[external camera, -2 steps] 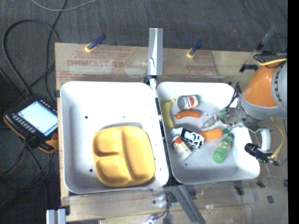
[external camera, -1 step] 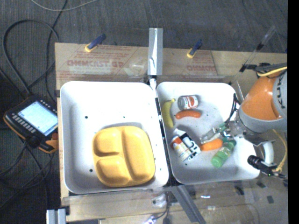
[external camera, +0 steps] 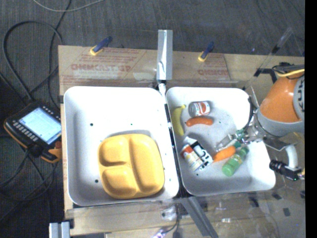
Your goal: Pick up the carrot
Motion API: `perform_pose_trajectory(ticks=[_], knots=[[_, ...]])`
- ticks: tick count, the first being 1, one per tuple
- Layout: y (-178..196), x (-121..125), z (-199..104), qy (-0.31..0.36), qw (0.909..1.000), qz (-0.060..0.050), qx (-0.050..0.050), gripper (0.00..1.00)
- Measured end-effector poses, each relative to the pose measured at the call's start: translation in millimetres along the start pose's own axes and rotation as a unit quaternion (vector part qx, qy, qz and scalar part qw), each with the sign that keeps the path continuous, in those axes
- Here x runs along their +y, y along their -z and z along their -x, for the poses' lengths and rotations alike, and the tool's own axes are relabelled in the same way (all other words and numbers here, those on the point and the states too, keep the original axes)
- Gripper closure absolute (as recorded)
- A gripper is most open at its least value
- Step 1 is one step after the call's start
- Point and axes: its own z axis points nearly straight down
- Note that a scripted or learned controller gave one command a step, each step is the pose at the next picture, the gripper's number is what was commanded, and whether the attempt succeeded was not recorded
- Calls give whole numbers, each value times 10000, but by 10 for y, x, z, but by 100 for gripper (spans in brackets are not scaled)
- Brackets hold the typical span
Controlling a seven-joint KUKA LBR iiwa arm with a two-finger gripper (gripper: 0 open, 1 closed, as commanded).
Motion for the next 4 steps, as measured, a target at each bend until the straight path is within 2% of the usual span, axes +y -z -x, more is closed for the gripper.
perform_pose_trajectory(ticks=[1, 2, 3, 4], knots=[[-1, -418, -344, 53, 9999, 32, -98, 0], [93, -405, -350, 49, 9999, 40, -86, 100], [1021, -361, -803, -558, 9984, -47, -48, 100], [298, -410, -531, -622, 9980, -21, -54, 100]])
